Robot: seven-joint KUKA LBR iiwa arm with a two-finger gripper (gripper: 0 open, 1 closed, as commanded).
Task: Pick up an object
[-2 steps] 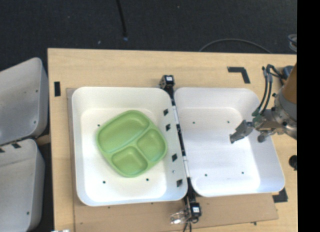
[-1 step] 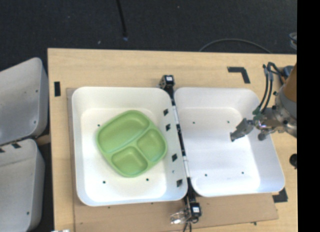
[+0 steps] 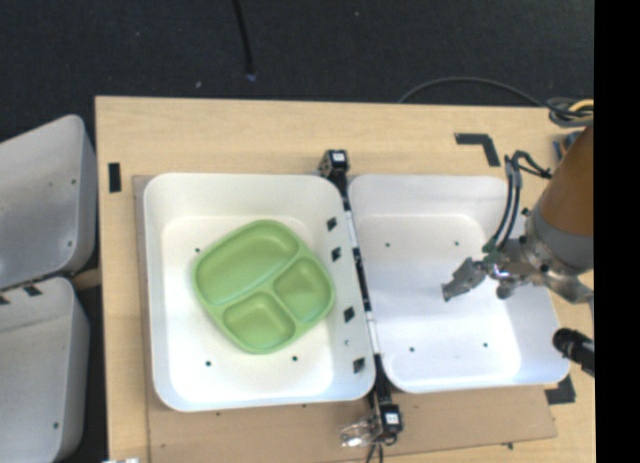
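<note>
One green plate, gripper in the other bin

Plate lies flat in the left bin, three compartments up. Gripper hangs over the right bin, well apart from the plate, fingers spread, nothing between them.

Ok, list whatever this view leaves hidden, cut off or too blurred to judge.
- Arm: cut off by the right edge of the camera view.
- Gripper: small and blurred over the right bin; finger state unreadable.
- Green divided plate in the left bin: its underside is hidden.
</note>
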